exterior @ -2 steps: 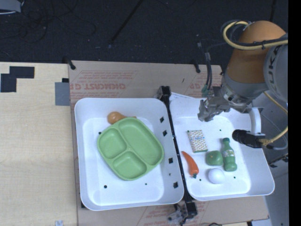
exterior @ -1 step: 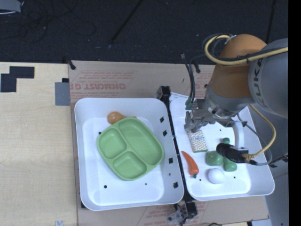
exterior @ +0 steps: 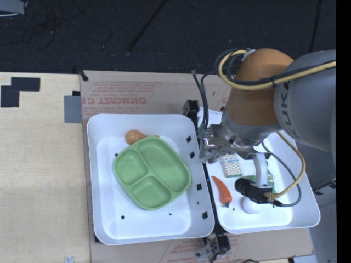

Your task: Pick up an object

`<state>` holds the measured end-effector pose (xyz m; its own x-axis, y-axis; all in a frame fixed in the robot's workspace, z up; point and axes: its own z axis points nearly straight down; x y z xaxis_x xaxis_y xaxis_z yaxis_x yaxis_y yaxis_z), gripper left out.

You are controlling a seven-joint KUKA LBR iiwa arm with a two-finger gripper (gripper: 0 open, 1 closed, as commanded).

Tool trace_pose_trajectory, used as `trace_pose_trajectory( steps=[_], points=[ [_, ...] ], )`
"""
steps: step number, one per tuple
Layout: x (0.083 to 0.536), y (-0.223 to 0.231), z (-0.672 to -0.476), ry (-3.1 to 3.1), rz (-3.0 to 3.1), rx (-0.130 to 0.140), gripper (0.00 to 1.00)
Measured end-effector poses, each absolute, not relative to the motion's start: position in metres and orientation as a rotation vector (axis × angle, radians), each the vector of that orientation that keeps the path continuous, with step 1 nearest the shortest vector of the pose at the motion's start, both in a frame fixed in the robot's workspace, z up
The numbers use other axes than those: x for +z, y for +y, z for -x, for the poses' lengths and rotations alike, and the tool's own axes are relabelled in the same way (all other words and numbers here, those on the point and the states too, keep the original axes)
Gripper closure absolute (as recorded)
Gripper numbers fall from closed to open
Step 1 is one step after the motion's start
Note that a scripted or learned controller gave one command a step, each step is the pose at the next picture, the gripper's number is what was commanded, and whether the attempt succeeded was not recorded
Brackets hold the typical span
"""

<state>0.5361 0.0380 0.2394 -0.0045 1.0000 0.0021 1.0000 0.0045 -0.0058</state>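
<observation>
While arm (exterior: 263,92) hides tool, state unclear; carrot (exterior: 221,190), patterned packet (exterior: 231,165) beside green plate (exterior: 151,172).

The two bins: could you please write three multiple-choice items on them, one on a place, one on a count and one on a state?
1. Where does the green plate lie?
A. In the left bin
B. In the right bin
C. On the bench outside the bins

2. How many compartments does the green plate have?
A. Two
B. Three
C. Five

3. How does the green plate sit?
A. Flat, open side up
B. Upside down
C. On edge against a wall

Answers:
1 A: the green plate rests on the floor of the left bin.
2 B: its ridges split it into three wells.
3 A: the wells face the camera.
</observation>
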Motion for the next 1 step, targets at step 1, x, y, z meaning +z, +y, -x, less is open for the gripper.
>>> trace_pose_trajectory(
  steps=[1],
  points=[
    [0.2244, 0.0819, -0.5161, -2.222, 2.213, 0.007, 1.00]
  ],
)
